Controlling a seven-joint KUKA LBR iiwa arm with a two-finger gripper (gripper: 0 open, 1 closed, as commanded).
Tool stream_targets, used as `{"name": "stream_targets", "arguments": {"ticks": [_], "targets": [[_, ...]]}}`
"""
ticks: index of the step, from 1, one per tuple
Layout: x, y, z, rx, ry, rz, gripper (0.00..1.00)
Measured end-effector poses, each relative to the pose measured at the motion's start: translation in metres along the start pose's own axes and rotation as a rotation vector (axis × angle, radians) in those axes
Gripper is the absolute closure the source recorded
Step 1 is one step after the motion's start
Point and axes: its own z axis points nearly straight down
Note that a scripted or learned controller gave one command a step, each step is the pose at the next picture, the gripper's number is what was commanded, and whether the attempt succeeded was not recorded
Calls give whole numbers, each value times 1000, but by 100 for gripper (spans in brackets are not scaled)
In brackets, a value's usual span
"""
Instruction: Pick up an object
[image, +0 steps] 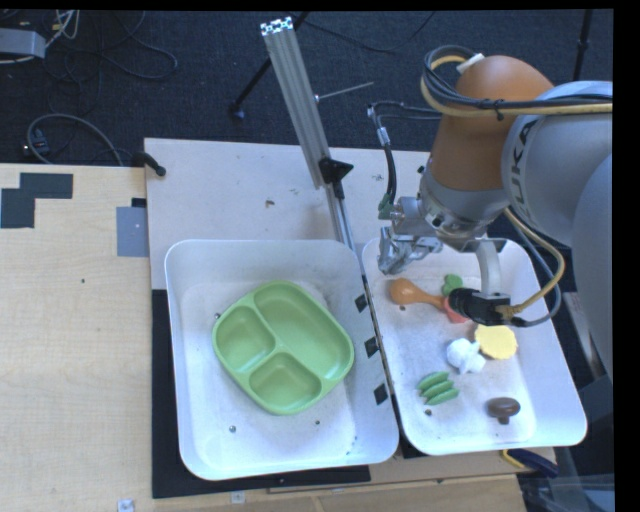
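Nearest, in the right bin (560, 425): brown knob (503, 407), pea pod (437, 387), white lump (463, 355), yellow disc (497, 342). Small, rounded, tightly clustered; likely to slip or be nudged aside. Farther back, orange spoon (415, 293), just below the pincer (392, 252). Fingers possibly apart, but cannot tell.

A dark carpeted floor (150, 70) is seen at the far side, strewn with black cables (60, 135). A pale wooden bench top (70, 350) is spread across the left and near side, marked by dark patches (35, 195). A slanted aluminium rail (305, 110) is mounted at the far middle. Even, soft light is cast throughout.
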Motion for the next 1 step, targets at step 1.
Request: {"name": "stream_targets", "arguments": {"ticks": [1], "targets": [[50, 15, 17, -2, -1, 1, 100]]}}
